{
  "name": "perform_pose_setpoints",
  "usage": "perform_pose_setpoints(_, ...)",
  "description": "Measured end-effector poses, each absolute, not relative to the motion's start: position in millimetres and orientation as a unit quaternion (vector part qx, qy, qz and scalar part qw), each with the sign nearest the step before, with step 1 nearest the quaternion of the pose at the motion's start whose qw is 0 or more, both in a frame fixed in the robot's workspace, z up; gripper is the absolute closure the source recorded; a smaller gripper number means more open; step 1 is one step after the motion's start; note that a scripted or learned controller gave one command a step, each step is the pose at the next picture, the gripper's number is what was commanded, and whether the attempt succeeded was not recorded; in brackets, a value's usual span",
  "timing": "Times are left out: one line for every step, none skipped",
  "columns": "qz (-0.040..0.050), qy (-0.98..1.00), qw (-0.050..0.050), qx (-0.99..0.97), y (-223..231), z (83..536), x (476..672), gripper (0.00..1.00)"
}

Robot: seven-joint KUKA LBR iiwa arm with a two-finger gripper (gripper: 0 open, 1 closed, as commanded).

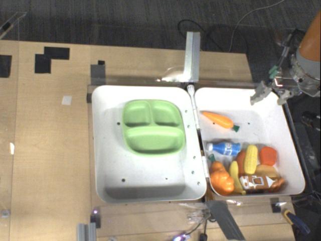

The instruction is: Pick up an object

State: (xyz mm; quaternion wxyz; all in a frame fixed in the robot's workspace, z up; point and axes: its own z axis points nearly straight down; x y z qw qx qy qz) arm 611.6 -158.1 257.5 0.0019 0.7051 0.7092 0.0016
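Nothing is picked up yet. The gripper (269,93) hovers over the right bin's (296,149) far corner, fingers spread and empty. The carrot (217,119) lies alone mid-bin; other toy foods (246,169) crowd the near end. Descent and grasp remain.

1 fixed camera — overhead, slanted down on both bins (100,134).

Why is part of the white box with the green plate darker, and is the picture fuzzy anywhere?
Camera view: a soft grey shadow lies along the near inside of the left bin, below the green plate; the claw at the right looks slightly blurred; the toy food, like the carrot, is fairly sharp.
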Motion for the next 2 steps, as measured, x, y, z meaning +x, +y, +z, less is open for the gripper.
perform_pose_setpoints(0.0012,0.709,0.001,0.705,-116,139,610.4,0.0)
perform_pose_setpoints(0.0039,0.713,0.005,0.701,-83,90,616.9,0.0)
